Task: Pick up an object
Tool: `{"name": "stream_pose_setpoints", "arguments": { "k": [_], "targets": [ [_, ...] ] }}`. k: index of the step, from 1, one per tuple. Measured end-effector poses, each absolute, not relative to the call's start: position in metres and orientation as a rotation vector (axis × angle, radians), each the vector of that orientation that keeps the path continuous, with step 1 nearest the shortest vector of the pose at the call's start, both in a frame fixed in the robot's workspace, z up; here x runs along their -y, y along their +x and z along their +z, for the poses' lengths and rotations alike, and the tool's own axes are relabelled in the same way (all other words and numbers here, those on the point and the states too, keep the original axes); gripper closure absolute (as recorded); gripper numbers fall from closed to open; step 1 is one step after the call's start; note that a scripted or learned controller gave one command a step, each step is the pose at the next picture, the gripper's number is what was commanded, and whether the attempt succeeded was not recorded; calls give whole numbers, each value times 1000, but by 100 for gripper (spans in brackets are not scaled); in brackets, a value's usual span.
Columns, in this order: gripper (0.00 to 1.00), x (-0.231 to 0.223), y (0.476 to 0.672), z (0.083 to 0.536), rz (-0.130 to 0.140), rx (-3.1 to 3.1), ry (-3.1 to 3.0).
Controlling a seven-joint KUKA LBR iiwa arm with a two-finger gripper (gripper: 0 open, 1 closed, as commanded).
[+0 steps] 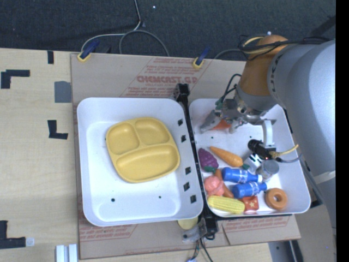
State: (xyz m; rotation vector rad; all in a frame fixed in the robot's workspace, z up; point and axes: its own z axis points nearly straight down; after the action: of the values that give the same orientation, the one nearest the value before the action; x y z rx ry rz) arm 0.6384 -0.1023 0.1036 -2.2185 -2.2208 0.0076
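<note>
Here, fingers (218, 121) straddle an orange piece (222, 125) (right bin (297, 173)).

Wooden bench (32, 162) — brown cardboard sheet (131, 72) on it, carrying two white bins (87, 146).

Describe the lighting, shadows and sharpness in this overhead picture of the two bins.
Camera view: lighting is soft and even, with no harsh glare on the white bins; the yellow plate throws only a faint shadow; the grey arm at the right edge is large and somewhat soft; the small toys in the right bin look slightly blurred, their details hard to read.
</note>
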Motion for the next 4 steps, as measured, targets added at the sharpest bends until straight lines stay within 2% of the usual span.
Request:
{"name": "stream_pose_setpoints", "arguments": {
  "k": [1,4],
  "targets": [
    [0,116,659,81,44,2182,-2195],
    [0,112,659,81,52,2186,-2207]
  ]
}}
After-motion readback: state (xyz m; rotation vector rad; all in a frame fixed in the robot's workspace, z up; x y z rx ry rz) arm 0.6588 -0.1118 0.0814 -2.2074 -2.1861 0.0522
